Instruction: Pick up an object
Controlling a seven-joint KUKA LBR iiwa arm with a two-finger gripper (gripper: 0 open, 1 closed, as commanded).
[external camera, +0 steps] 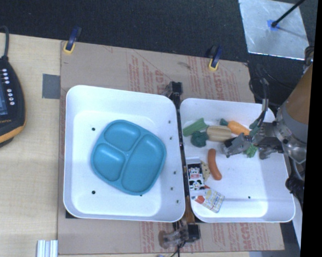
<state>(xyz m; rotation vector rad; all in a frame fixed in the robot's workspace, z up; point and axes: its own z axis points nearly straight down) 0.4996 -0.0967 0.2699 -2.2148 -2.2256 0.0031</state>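
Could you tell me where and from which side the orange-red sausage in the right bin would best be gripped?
Probably across the middle of the sausage, from straight above. It lies flat and apart on the right bin floor, long axis roughly up-down in view, so closing across its narrow width looks easiest.
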